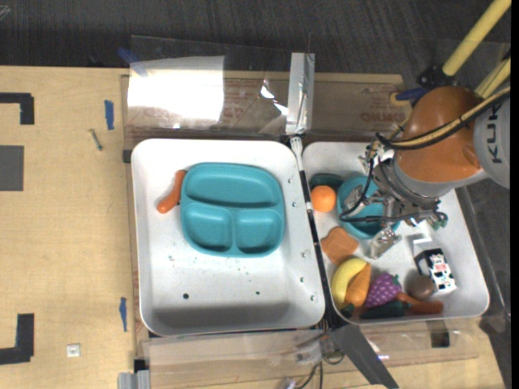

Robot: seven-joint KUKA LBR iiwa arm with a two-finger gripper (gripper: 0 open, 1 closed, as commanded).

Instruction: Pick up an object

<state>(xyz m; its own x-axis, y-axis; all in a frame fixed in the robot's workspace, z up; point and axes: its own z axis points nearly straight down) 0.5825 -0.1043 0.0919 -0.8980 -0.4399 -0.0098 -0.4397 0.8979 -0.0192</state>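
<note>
Two toys crowd your gripper (386, 238), teal bowl (353, 198) at 10 o'clock, banana (345, 275) at 7: glancing miss likely. Jaw state: cannot tell.

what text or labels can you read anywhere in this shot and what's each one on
"KU": on the grey arm, with the letters cut off at the frame edge.
Reddish print on the cardboard behind the right bin: too blurred to read.
Marks on the white and black object in that bin: too small to read.

toy orange (323, 198), banana (347, 278) and purple grapes (383, 290) lie in the right-hand bin (472, 267).
</note>
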